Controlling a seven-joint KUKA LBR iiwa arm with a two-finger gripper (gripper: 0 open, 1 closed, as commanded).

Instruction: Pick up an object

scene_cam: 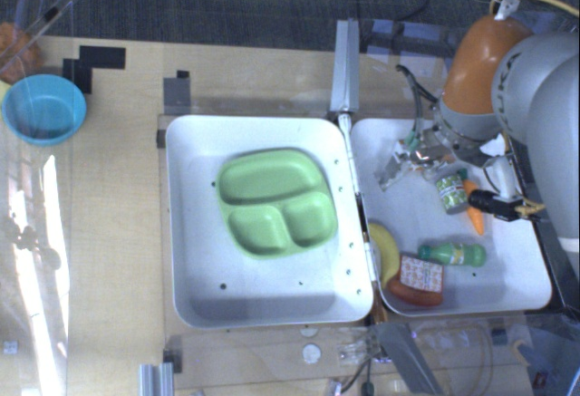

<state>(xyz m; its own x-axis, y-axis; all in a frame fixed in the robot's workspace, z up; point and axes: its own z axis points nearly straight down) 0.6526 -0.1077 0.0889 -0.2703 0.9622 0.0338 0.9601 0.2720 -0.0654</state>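
My gripper hangs over the upper left part of the right bin, its metal fingers open and spread, with nothing between them. Just right of it lies a small green-and-white can, and beside that an orange carrot. Lower in the same bin are a green bottle, a yellow banana against the left wall, and a red-and-white packet on a dark red item.
The left bin holds a green divided tray. A blue bowl stands on the bench at far left. A metal divider rail runs between the bins. The arm's grey body covers the right bin's upper right.
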